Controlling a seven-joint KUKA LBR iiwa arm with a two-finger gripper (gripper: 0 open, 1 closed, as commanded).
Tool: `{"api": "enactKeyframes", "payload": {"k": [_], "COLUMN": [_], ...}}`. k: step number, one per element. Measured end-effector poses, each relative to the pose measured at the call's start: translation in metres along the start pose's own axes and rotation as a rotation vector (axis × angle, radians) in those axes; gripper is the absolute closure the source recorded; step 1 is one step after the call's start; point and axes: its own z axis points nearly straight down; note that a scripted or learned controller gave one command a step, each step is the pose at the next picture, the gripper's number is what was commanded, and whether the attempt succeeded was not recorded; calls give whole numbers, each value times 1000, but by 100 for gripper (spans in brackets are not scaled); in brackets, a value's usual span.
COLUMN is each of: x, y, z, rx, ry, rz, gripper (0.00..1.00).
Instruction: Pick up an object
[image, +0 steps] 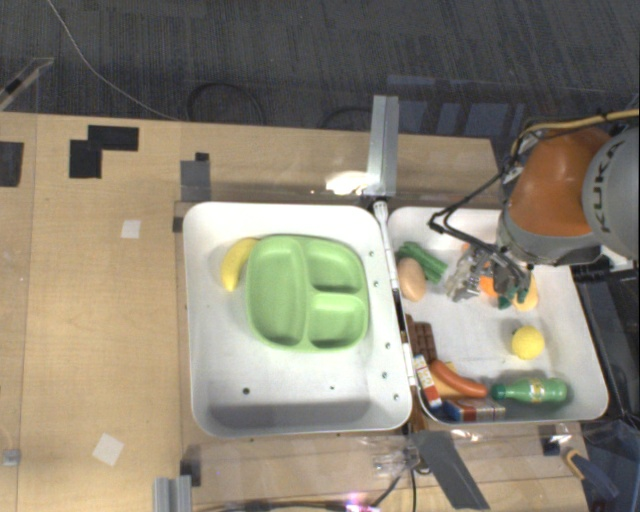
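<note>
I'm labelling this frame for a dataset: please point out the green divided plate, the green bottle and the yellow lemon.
green divided plate (300, 292), camera view, on its large left compartment.
green bottle (530, 391), camera view, on the middle of its body.
yellow lemon (527, 343), camera view, on the centre of its rind.

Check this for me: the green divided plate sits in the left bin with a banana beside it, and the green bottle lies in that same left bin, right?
Not quite. The green bottle lies in the right bin, near its front edge, as the camera view shows. The rest holds: the green divided plate sits in the left bin with the banana beside it.
</note>
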Motion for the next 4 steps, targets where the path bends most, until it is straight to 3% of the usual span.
{"api": "enactKeyframes", "payload": {"k": [1,2,3,4], "x": [-16,66,72,85], "y": [72,127,53,-48], "z": [-131,-148,-87,-99], "rx": [-1,0,2,4], "ry": [9,20,23,20], "rz": [36,39,-142,-270], "gripper": [100,100,100,100]}}
